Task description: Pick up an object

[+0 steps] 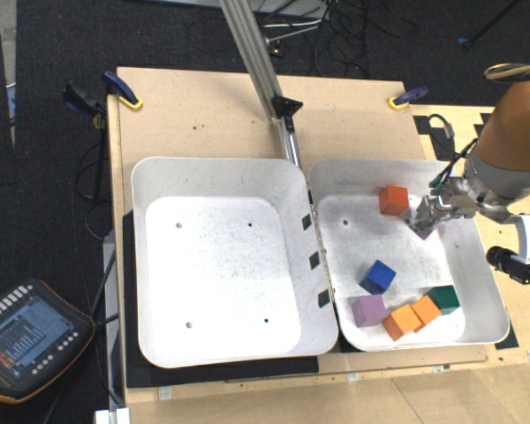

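Observation:
Several blocks lie in the right bin (477, 263). A red-orange block (393, 200) sits at the back, just left of my gripper (423, 222). The gripper hangs low over the bin floor and points left; something purplish shows at its tips. Nearer the front are a blue block (378, 276), a purple block (367, 310), an orange block (404, 319) and a green block (443, 300), the last three clustered together.
The left bin (159, 184) stands beside the right one on a wooden bench. A metal pole (252, 42) slants in from the top to the seam between the bins. A teach pendant (26, 329) lies at the lower left.

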`<state>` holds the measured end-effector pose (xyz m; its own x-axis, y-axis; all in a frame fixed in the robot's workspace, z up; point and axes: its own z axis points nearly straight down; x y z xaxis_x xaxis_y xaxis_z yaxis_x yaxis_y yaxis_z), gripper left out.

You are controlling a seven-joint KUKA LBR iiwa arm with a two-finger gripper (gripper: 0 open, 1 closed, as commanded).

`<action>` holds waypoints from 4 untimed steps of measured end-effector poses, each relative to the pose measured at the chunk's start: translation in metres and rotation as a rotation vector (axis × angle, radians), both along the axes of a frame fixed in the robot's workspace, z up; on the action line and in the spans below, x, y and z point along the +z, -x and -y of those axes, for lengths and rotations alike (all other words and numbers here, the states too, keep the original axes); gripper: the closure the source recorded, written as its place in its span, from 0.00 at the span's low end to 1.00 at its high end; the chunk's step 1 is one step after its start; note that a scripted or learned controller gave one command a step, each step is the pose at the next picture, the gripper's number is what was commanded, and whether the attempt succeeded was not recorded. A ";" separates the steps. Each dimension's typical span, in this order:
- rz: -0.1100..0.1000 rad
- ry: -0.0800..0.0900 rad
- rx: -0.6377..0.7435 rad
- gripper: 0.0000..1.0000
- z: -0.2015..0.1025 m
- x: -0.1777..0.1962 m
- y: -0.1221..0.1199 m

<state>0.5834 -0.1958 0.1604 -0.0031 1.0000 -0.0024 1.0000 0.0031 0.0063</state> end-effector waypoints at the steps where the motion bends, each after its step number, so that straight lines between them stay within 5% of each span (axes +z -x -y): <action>1: 0.002 0.001 0.001 1.00 -0.005 0.063 0.000; 2: 0.002 0.001 0.001 1.00 -0.005 0.116 -0.001; 4: -0.004 -0.003 0.005 1.00 -0.108 0.114 -0.017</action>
<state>0.5999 -0.0879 0.2743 -0.0085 1.0000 0.0009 1.0000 0.0085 0.0022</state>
